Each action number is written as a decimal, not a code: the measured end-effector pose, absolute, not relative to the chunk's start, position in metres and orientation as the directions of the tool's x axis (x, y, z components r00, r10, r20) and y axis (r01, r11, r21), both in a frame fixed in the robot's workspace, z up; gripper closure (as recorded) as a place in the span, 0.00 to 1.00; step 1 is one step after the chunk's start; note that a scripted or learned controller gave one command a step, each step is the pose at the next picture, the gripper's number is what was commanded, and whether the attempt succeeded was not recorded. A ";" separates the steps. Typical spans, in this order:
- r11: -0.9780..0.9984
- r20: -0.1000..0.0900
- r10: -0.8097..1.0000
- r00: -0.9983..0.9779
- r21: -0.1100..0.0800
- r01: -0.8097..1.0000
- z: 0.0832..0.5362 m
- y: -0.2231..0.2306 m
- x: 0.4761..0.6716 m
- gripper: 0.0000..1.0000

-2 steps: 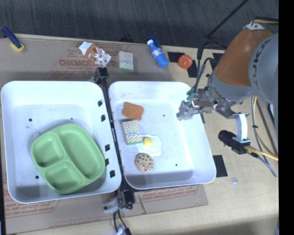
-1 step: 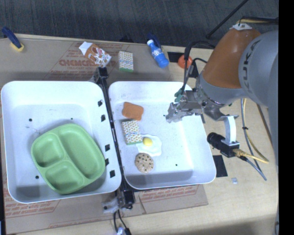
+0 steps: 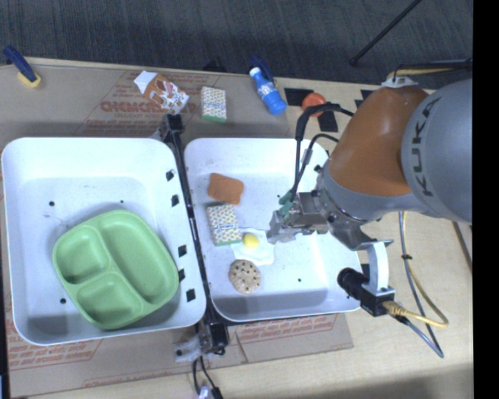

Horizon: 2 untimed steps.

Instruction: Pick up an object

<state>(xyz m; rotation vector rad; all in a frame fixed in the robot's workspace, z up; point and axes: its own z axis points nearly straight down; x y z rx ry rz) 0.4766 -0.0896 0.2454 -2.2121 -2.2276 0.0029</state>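
Altogether one green tray (image 3: 115,267), four toy foods, two bins (image 3: 33,160).

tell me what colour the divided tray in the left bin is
Light green; the divided tray shows plainly in the camera view.

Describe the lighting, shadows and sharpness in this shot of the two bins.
Camera view: even overhead light, no harsh glare; the white right bin looks bright but keeps detail; the green tray casts a soft shadow in the left bin; the hand is slightly soft, its tips hard to resolve.
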 end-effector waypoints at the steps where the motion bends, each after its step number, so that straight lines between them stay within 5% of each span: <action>1: 0.006 -0.001 1.000 -0.006 -0.003 1.000 0.203 -0.132 0.537 1.00; 2: 0.006 0.000 1.000 -0.006 -0.003 1.000 0.204 -0.130 0.476 1.00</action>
